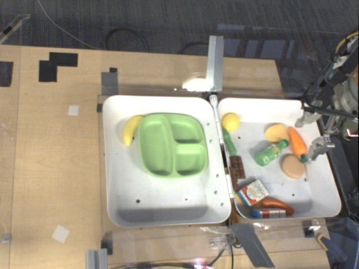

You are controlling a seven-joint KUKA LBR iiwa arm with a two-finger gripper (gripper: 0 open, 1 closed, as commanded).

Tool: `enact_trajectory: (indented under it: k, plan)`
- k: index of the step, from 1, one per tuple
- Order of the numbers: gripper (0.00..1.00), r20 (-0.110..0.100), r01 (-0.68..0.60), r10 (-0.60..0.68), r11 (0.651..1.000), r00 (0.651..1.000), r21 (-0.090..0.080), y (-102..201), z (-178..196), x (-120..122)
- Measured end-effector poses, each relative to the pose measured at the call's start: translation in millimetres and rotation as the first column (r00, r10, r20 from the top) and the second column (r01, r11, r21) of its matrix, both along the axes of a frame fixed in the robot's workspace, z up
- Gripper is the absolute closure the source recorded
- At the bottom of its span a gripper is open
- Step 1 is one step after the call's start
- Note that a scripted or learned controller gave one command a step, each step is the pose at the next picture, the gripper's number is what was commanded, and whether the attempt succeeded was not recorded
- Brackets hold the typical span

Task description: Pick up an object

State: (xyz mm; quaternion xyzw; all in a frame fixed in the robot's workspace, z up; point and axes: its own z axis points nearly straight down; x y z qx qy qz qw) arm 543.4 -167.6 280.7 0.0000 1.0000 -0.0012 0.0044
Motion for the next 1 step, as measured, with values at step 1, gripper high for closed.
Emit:
enact_trajectory:
  k: [1]
  plan:
    - [0.0, -0.008, -0.137, 0.137, 0.991, 0.991, 0.005, -23.5, -103.4, 82.7]
